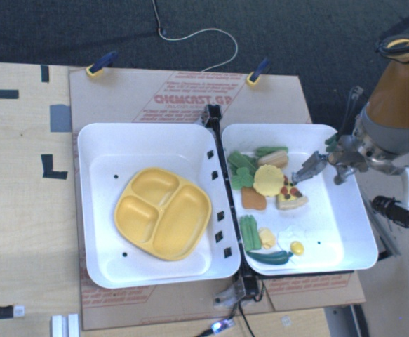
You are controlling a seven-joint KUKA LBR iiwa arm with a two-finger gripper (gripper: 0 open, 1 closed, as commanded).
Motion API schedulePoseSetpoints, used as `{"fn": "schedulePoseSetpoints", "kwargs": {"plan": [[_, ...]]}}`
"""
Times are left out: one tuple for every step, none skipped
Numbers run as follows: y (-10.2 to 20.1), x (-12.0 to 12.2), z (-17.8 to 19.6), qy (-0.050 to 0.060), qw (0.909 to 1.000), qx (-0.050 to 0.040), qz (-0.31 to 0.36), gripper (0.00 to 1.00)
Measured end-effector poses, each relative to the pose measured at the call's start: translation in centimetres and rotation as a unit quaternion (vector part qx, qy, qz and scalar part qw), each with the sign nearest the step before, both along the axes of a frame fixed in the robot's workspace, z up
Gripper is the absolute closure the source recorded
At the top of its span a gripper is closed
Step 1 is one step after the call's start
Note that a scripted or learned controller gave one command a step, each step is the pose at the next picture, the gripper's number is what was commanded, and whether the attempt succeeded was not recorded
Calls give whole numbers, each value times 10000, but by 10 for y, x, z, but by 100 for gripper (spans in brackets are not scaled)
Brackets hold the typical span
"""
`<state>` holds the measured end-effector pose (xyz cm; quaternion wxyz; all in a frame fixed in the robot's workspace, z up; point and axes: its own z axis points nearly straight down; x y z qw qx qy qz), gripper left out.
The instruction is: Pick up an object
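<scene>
The right bin holds several toy foods. A yellow round piece lies beside a green leafy piece, with a bun with green filling behind them. An orange-brown piece and a small wedge with red dots sit just nearer. Toward the front lie a green pod, a small yellow ball and a dark green cucumber. My gripper hangs over the right bin's middle right, its tip just right of the wedge and the yellow round piece. Nothing shows in its grasp.
A yellow divided plate lies in the left bin. A black divider runs between the two bins. The arm's orange band rises at the right edge. A white cable loops behind the bins.
</scene>
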<state>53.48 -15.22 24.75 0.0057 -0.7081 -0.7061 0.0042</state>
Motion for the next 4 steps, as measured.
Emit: {"fn": "schedulePoseSetpoints", "kwargs": {"plan": [[0, 2, 6, -62, 10000, -11, 17, 0], [-2, -1, -58, -32, 10000, -5, 15, 0], [9, -6, -111, -36, 10000, -2, 19, 0], [10, -6, -165, -52, 10000, -10, 20, 0]]}}
